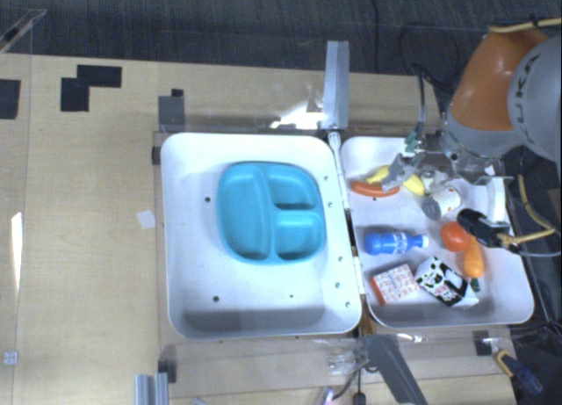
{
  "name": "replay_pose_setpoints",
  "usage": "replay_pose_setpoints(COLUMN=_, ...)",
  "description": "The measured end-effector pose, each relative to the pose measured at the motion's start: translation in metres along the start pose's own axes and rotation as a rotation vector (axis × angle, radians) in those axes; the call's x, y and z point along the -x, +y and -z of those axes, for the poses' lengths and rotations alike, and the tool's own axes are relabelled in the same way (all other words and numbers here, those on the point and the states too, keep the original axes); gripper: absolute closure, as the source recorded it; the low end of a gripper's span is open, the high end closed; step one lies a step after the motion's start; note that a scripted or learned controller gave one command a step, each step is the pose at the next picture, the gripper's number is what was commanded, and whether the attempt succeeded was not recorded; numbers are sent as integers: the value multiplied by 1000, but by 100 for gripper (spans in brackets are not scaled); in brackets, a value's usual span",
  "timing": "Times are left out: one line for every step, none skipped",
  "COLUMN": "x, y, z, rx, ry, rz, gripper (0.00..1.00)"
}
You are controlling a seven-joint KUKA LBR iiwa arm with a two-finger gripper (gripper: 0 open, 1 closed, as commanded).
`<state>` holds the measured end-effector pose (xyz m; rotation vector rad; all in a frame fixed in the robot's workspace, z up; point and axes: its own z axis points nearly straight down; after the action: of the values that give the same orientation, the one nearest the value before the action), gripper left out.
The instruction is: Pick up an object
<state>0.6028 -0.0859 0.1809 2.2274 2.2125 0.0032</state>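
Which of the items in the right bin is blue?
The blue bottle, lying on its side in the middle of the right bin. The others are orange, yellow, or printed, like the black-and-white carton.

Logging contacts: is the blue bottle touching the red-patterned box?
Apart. The camera view shows bare white bin floor between the blue bottle and the red-patterned box.

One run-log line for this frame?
arm: over right bin | gripper: low beside yellow item | grasp: unconfirmed | blue tray: left bin
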Motion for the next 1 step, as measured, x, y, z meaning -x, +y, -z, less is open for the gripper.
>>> replay_pose_setpoints(x=51, y=24, z=-87, rx=0, ry=0, rz=30, gripper=0)
